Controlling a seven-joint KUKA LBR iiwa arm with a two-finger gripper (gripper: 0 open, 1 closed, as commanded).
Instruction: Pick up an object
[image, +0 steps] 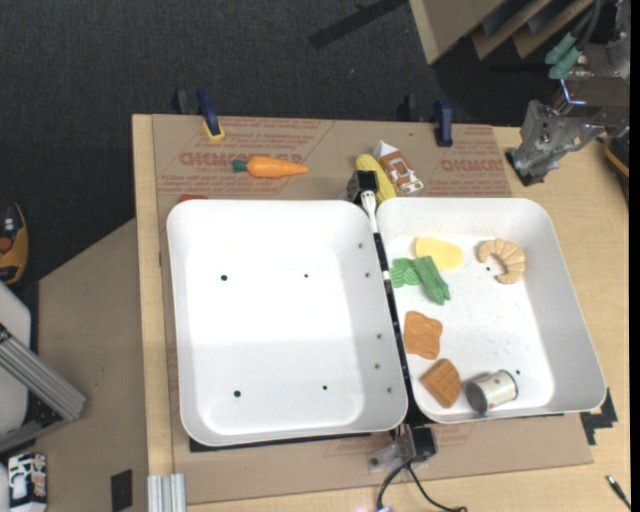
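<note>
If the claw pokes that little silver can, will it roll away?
Probably. The silver can lies on its side on the smooth floor of the right bin, so it may roll. The orange cracker beside it might stop it.

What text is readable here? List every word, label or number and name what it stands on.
"CHEM": red print on the cardboard sheet, beside the toy carrot; the letters after it are blurred.
Red print on the cardboard behind the right bin: similar, too blurred to read.
Brown packet: white marks, too small to read.
</note>
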